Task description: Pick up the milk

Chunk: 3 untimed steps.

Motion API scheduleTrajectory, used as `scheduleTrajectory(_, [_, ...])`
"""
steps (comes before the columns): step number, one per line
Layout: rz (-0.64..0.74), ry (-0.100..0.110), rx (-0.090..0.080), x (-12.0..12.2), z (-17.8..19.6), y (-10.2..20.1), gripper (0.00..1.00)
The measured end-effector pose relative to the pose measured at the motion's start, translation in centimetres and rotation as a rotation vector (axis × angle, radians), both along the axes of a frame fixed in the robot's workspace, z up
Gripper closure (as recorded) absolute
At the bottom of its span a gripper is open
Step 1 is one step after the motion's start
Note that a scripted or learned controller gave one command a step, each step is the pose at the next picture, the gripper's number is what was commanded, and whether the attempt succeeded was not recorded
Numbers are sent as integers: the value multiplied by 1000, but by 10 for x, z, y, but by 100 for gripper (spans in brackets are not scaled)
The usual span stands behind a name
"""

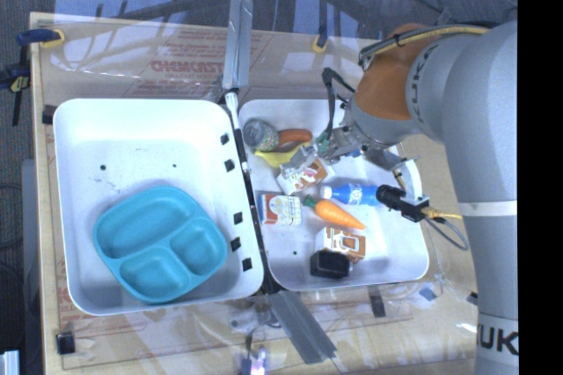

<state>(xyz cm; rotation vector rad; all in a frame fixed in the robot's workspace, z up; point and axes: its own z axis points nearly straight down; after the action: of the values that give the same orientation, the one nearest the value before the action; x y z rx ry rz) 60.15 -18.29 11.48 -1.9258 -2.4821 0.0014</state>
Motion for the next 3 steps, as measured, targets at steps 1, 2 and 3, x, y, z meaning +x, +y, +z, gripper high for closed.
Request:
scheduleTrajectory(1, [5,0,0,-28,93,-12,0])
scheduleTrajectory(2, [108,-16,0,1,-9,-25,0])
scheduleTrajectory(3, [111,-22,-6,3,5,-27,100])
